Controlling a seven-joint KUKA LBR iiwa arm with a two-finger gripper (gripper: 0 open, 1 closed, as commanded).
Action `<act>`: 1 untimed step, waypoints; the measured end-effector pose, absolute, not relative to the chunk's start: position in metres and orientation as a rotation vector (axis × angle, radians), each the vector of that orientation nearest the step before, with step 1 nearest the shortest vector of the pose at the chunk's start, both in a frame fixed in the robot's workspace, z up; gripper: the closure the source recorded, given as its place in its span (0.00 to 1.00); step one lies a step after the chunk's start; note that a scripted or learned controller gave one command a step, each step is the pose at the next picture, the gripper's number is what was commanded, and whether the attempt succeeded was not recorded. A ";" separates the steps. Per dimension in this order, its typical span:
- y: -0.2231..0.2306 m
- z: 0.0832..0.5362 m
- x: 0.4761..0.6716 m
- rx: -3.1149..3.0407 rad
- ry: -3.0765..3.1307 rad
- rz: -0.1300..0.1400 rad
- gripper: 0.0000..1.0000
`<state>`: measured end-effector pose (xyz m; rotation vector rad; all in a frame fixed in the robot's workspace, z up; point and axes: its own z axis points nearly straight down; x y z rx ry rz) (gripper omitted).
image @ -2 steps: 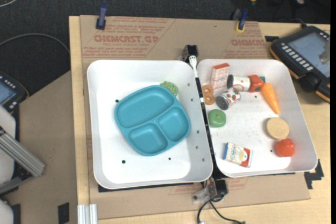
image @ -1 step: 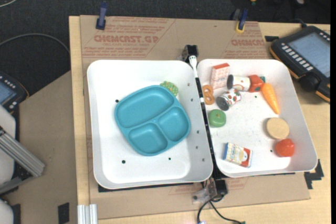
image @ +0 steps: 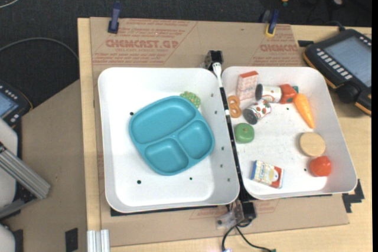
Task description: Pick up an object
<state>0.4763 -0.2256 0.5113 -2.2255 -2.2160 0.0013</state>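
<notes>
In the left bin (image: pixel 112 127) lies a blue divided plate (image: pixel 170 134), with a small green leafy item (image: pixel 191 98) at its far edge. The right bin (image: pixel 339 144) holds several small things. Among them are an orange-and-white carton (image: pixel 247 84), a small can (image: pixel 258 112), a white jar (image: pixel 270 92) with a red piece (image: pixel 287 92) beside it, and an orange carrot (image: pixel 303 109). An orange pretzel shape (image: pixel 234 107), a green disc (image: pixel 244 133), a tan round biscuit (image: pixel 311 144), a red tomato (image: pixel 320 166) and a small flat box (image: pixel 267 173) lie there too.
Both bins rest on a cardboard sheet (image: pixel 147 41) held by a blue clamp (image: pixel 114 18) and a second clamp (image: pixel 271 22) at the far edge. A black control pendant (image: pixel 345 62) lies to the right. A metal frame (image: pixel 20 177) stands at the lower left.
</notes>
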 end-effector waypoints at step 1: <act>-0.223 0.395 0.479 -2.215 -2.213 0.007 1.00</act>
